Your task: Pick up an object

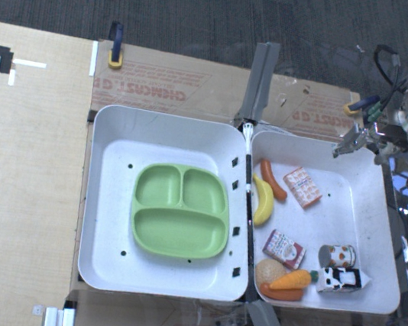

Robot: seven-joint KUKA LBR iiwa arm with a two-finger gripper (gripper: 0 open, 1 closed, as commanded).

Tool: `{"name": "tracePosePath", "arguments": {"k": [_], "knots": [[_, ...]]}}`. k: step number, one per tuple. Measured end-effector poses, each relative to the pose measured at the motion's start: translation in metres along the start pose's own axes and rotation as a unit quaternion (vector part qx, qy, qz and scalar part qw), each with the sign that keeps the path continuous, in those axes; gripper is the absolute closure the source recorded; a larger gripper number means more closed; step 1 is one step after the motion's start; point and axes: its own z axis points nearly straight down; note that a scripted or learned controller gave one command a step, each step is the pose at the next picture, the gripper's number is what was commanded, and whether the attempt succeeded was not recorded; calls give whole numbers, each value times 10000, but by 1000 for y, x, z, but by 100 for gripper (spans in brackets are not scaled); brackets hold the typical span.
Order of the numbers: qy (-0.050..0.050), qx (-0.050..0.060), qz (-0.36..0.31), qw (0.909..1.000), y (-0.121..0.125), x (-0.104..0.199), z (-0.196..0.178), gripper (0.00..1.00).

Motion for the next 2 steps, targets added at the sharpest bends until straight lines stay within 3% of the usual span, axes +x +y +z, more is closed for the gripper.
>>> {"name": "tracePosePath", "arguments": {"k": [1, 2], "knots": [[2, 6, 272, 9996, -52, 30, 87, 0], [-4, -11, -154, 9999, -5, 33, 141, 0]]}}
